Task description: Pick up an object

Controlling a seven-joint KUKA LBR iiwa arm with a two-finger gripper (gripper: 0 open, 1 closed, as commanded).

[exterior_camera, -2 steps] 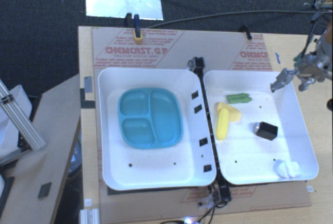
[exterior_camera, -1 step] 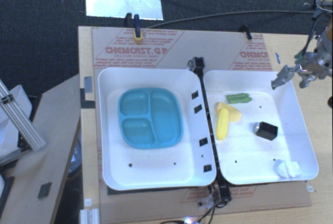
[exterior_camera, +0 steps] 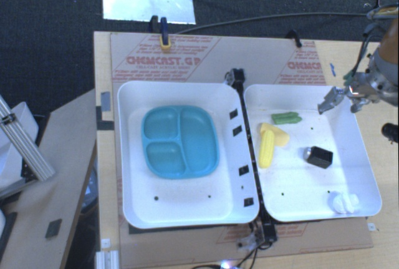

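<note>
At the lower right of the frame, I see a small white piece (exterior_camera: 343,202) in the right bin (exterior_camera: 368,161). Above it lie a black block (exterior_camera: 318,156), a yellow corn cob (exterior_camera: 267,146) and a green pod (exterior_camera: 286,117). The block looks light, stiff and easiest to grasp across its short sides. Upper right, my claw (exterior_camera: 341,99) hovers open, holding nothing. A blue plate (exterior_camera: 181,141) fills the left bin (exterior_camera: 134,99).
</note>
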